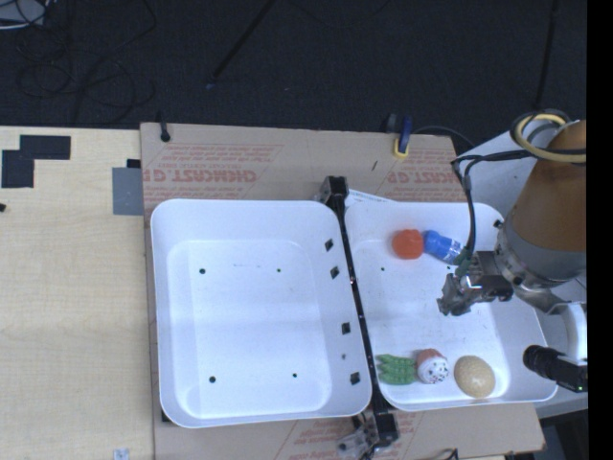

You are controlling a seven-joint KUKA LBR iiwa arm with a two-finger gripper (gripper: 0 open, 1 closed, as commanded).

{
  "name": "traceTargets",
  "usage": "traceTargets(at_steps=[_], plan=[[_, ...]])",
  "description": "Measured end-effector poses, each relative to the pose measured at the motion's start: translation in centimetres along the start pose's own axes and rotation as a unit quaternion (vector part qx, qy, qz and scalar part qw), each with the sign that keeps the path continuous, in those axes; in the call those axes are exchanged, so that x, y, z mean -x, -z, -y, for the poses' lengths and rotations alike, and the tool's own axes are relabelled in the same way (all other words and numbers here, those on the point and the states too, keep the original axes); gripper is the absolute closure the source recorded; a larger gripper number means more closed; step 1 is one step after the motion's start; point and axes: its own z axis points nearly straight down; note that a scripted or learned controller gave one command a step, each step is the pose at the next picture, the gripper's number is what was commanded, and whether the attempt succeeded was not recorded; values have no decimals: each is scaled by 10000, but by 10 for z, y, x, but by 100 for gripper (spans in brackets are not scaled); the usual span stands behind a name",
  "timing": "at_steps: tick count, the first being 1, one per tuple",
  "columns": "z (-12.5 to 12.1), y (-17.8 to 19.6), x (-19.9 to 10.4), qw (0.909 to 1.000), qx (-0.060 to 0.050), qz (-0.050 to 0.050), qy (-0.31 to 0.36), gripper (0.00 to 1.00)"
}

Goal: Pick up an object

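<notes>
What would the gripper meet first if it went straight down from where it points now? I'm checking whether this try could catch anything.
Probably bare floor of the right bin; the gripper seems to hang below the blue object, though depth is unclear.

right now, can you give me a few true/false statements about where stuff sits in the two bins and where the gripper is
1. The orange ball lies in the right bin. True.
2. The blue object sits right beside the orange ball. True.
3. The tan egg-shaped object lies in the left bin. False: it lies near the front edge of the right bin.
4. The gripper hangs over the left bin. False: it is over the right bin, below the blue object in the view.
5. The green object lies next to the white and red ball. True.
6. The gripper holds the orange ball. False: the ball lies apart from it on the bin floor.
</notes>
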Motion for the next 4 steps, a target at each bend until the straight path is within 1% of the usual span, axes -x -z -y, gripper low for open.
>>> traceTargets(at_steps=[1,2,3,4], plan=[[10,80,-27,10000,67,16,11,100],[11,116,-17,10000,68,18,1,100],[4,142,-24,10000,67,17,10,100],[-5,8,-15,10000,-9,10,-12,100]])
